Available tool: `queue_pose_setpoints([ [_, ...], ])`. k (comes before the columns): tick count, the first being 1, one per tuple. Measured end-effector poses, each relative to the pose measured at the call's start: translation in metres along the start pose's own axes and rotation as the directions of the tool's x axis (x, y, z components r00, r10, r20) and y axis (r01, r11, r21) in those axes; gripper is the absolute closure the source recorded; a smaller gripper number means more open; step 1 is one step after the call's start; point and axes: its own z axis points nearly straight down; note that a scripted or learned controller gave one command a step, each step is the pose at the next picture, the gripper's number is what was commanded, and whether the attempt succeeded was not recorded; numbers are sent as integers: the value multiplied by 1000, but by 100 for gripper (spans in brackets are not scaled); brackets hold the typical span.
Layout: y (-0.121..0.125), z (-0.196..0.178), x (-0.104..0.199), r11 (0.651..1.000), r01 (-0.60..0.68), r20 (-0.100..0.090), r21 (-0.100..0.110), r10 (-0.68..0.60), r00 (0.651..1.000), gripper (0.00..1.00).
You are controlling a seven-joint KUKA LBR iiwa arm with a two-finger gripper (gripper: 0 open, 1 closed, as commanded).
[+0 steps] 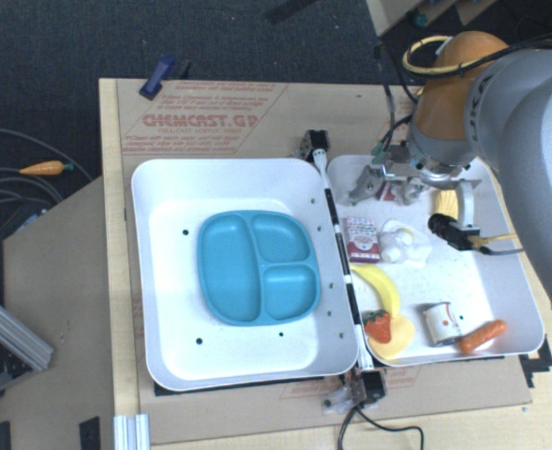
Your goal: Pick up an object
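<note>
My gripper hangs low over the far end of the right bin, its two fingers spread apart with nothing clearly between them. Just in front of it lies a red and white packet. A crumpled white object sits beside the packet. Toward the near end lie a banana, a strawberry on a yellow piece, a small can and a carrot. A pale yellow piece lies right of the gripper, partly hidden by the wrist.
The left bin holds a blue divided plate. The arm's grey bulk covers the right bin's far right corner. Outside the bins, a blue object lies on the board and an orange one on the floor at left.
</note>
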Motion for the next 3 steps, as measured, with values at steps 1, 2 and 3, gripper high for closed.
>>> queue_pose_setpoints([
  [1,0,-11,-1,1000,0,3,0,0,1000,100],
  [2,0,-11,-1,1000,0,3,0,0,1000,0],
  [3,1,-21,-1,1000,0,3,-2,0,1000,100],
])
